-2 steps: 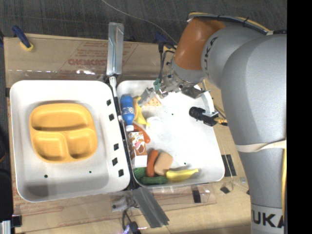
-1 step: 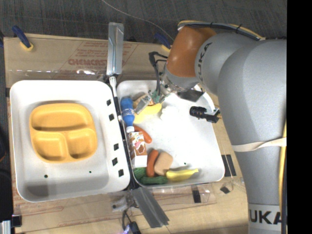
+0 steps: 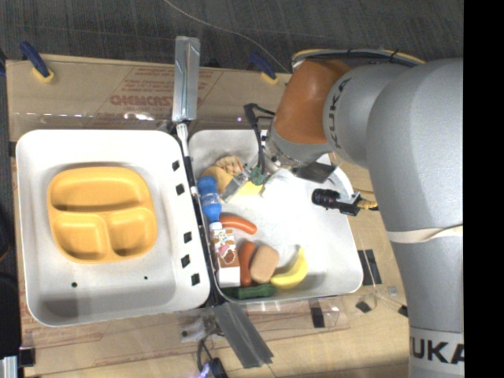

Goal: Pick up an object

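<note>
You see the yellow block [image 3: 246, 187] lying in the right bin [image 3: 335, 242], toward its far left part, touching the tan toy [image 3: 227, 168] just to its left. The end effector [image 3: 258, 173] sits right over the block's far edge; whether it is spread or pinching cannot be told. Nearer you lie a blue bottle [image 3: 209, 198], a hot dog [image 3: 239, 224], a banana [image 3: 293, 271] and a cucumber [image 3: 253, 291]. The left bin [image 3: 39, 290] carries a yellow tray [image 3: 101, 213].
</note>
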`<state>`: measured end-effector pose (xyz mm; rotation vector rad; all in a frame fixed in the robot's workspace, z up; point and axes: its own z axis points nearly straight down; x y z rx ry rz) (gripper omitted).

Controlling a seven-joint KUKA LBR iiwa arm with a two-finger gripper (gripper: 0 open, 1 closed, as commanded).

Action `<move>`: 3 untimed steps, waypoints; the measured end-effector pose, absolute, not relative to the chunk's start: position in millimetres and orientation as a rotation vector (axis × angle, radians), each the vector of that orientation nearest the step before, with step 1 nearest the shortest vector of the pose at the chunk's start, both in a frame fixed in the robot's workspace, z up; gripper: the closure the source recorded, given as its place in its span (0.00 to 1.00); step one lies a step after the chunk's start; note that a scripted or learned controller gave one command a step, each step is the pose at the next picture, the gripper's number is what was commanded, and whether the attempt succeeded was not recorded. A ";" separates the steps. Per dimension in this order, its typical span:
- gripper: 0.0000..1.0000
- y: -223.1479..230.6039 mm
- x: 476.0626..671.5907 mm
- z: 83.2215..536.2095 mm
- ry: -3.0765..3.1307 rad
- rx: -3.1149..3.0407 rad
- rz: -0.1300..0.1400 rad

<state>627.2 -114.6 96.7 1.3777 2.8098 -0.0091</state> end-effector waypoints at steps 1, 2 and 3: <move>0.00 -111.5 568.2 95.9 2.543 1.815 -0.007; 1.00 -108.1 568.3 105.1 2.556 1.810 -0.006; 1.00 -76.2 636.0 220.6 2.551 1.823 0.007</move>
